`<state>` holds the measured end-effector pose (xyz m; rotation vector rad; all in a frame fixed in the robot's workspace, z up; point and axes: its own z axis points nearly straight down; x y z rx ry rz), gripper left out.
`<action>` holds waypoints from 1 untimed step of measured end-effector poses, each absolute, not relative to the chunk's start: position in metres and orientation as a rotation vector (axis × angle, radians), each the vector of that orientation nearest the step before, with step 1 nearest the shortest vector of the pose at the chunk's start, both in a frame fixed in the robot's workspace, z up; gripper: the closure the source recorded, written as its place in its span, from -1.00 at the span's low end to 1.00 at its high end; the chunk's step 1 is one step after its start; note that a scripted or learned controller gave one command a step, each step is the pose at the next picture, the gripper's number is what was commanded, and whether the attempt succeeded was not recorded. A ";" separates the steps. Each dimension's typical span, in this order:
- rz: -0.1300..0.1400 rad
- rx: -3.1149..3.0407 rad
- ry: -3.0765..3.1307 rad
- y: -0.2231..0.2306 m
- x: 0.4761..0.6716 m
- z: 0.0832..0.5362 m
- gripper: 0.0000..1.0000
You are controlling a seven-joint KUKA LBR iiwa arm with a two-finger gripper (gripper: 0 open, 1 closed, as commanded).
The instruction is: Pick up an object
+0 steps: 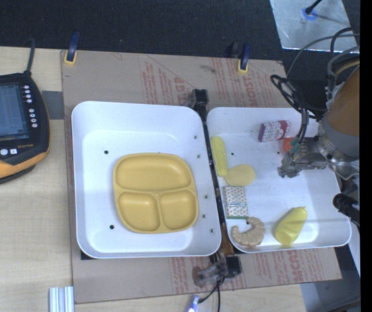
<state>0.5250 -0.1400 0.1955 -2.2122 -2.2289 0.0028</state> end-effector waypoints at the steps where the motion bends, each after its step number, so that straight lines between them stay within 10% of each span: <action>1: 0.002 -2.219 -2.224 -0.207 0.586 0.270 1.00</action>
